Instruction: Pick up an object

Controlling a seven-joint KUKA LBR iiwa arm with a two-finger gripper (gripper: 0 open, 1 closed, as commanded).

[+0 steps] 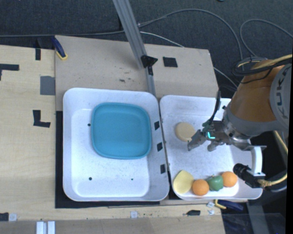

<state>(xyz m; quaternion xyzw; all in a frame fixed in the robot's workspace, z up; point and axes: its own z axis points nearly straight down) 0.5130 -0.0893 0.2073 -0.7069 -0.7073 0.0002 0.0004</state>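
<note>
My gripper (202,142) hangs over the middle of the right bin (198,166), its two dark fingers spread open with nothing between them. A tan round object (183,131) lies just left of the fingers, near the bin's left wall. Along the bin's front edge sit a pale yellow piece (183,181), an orange ball (200,187), a green object (215,182) and a second orange ball (229,179).
The left bin (77,150) holds a blue square plate (121,130). A grey metal pole (135,36) slants down to the gap between the bins. Black cables loop on the dark floor at the upper right.
</note>
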